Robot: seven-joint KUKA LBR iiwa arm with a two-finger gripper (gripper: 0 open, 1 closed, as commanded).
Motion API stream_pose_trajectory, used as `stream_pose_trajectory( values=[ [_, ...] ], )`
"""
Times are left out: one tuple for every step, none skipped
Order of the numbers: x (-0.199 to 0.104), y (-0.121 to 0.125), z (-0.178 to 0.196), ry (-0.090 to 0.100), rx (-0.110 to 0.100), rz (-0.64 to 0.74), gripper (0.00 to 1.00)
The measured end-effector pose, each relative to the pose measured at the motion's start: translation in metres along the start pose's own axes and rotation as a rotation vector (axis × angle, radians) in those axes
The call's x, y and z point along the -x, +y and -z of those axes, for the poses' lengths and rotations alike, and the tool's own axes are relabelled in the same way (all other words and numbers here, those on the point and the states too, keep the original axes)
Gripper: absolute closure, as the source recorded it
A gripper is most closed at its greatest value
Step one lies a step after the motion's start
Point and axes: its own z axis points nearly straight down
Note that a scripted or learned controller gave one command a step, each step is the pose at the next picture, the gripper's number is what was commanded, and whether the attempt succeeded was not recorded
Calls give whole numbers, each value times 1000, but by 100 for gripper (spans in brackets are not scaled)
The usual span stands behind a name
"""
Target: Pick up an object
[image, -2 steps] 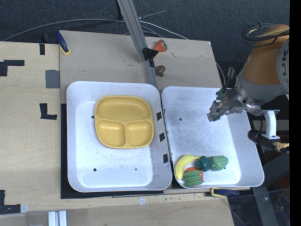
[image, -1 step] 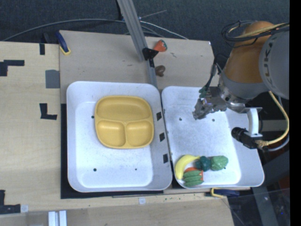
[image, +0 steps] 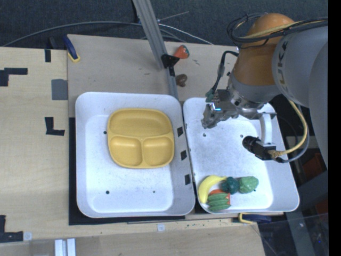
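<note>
On the tabletop, the tool is seen at 12 o'clock of the right bin, its state indeterminable, toys at 6 o'clock.

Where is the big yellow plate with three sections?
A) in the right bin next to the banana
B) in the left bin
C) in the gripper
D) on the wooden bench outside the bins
B: the yellow divided plate lies flat in the left bin, while the banana and the other toy food sit in the near corner of the right bin.
</note>
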Motion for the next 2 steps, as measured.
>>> stream_pose_trajectory(
  values=[
    [-44,10,-7,-1,-1,-1,100],
    [-95,27,0,0,0,0,100]
  ],
)
